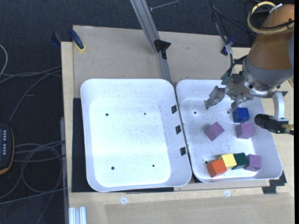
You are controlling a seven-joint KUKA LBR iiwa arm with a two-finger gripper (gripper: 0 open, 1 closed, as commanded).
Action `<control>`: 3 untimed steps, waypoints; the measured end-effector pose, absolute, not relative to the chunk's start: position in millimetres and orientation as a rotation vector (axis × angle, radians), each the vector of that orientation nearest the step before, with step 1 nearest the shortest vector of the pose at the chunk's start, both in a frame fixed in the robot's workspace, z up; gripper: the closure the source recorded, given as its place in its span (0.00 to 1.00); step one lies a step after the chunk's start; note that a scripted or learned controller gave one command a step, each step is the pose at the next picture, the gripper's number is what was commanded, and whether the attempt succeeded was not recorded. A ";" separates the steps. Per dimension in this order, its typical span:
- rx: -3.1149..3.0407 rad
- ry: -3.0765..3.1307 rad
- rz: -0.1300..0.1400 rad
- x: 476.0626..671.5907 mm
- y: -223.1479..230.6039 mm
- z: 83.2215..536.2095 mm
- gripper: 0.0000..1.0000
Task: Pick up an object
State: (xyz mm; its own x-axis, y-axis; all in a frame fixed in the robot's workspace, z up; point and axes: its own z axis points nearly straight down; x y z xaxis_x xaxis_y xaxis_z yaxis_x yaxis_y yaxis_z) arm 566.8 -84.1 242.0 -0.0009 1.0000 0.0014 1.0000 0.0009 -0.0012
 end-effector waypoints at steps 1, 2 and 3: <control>-2.220 -2.221 -0.001 566.9 -84.2 242.0 0.00; -2.216 -2.216 0.007 565.4 -85.1 178.5 0.00; -2.224 -2.226 -0.002 574.6 -85.5 122.3 0.00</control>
